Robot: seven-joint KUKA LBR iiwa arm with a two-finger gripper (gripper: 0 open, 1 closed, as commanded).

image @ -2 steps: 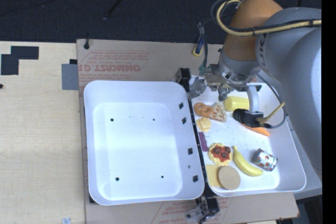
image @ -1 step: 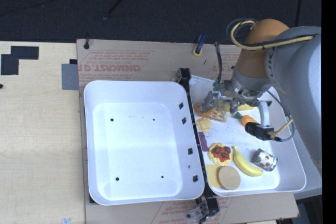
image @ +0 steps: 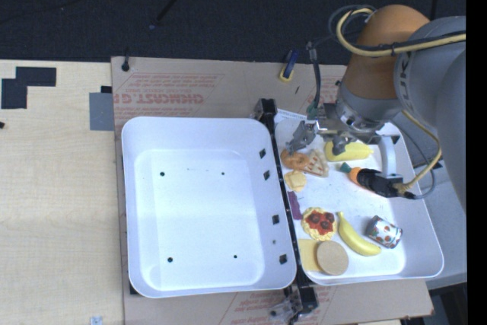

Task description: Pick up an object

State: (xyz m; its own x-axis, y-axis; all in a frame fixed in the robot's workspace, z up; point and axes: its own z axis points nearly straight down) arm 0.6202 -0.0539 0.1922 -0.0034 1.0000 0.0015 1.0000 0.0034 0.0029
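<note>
My gripper [image: 320, 139] hangs over the far part of the right bin [image: 422, 259], open, its fingers spread with nothing between them. Just below its left finger [image: 302, 135] lies a toasted waffle piece [image: 306, 161]. A yellow piece [image: 350, 152] rests by the right finger, with an orange carrot [image: 354, 173] beside it. Nearer the front of the bin lie a small pizza [image: 319, 221], a banana [image: 356, 234], a round cookie [image: 332, 258] and a small tin can [image: 383, 231].
The left bin [image: 137, 164] stands beside the right one, with a black divider [image: 278, 179] between them. A small yellow cube [image: 295, 180] and a purple strip [image: 293, 203] lie against the right bin's left wall. The arm [image: 426, 87] covers the bin's far right corner.
</note>
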